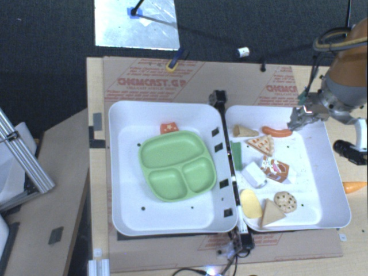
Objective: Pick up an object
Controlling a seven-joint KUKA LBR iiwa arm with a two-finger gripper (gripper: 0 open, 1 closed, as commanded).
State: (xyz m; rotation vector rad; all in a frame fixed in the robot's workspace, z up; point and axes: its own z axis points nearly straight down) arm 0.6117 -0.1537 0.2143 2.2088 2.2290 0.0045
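My gripper (296,122) hangs over the far right part of the right bin (328,171), just right of a red sausage (277,133). Near it lie a waffle-like orange wedge (262,145), a tan wedge (244,131), a red and white packet (276,169), a white block (253,174), a green stick (236,155), a yellow oval (250,203), a cookie (284,201) and a tan triangle (271,214). I see nothing between the fingers.
The left bin (123,154) holds a green divided plate (175,165) and a small red piece (169,128) behind it. An orange carrot-like piece (355,186) lies on the bench outside the right bin's right rim.
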